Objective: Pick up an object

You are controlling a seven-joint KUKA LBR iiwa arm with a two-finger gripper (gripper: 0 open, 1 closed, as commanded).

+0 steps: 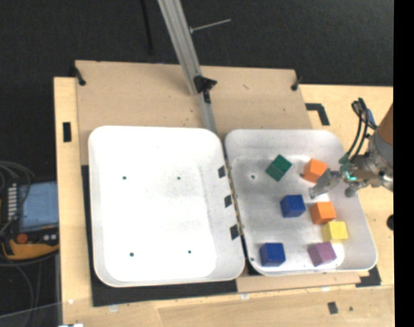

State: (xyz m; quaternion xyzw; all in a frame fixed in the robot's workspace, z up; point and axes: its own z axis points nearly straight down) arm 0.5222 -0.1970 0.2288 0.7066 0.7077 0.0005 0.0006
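The right bin (247,148) holds several small blocks. A green block (279,167) and an orange block (314,169) lie toward the back. A blue block (292,206) and a second orange block (322,212) sit in the middle. A yellow block (337,231), a purple block (321,253) and another blue block (272,253) are near the front. My gripper (335,184) hovers at the bin's right side, open, between the two orange blocks. Its left finger (320,184) is close to the back orange block, and nothing is between the fingers.
The left bin (159,203) lies beside the right one. A slanted metal pole (183,43) rises behind the bins. Cables and a pendant (29,216) lie off the bench at the left.
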